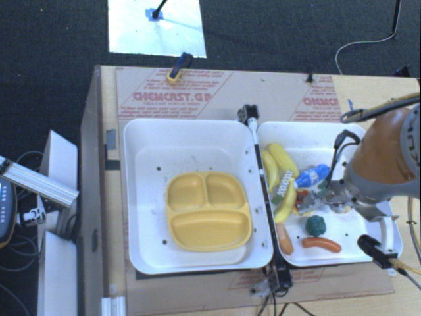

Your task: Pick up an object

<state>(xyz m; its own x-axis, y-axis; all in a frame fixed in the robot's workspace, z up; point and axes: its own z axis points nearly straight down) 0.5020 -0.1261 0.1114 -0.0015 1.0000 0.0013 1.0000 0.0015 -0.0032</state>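
Observation:
The right bin (309,129) holds several toy foods. Yellow bananas (279,162) lie along its left side, with a blue-and-white packet (312,175) beside them. A small red piece (304,201) sits below the packet. Nearer the front are a dark green lump (316,225), an orange sausage (321,244) and a second sausage (284,239) by the left wall. My gripper (327,195) hangs low over the middle of this bin, just right of the packet and the red piece and above the green lump. The grey wrist hides its tips.
The left bin (151,140) holds a yellow divided plate (209,210). A black rail (258,163) runs between the bins. The arm's orange band (388,147) and grey body cover the right bin's right side. A black fitting (371,250) overhangs its front right corner.

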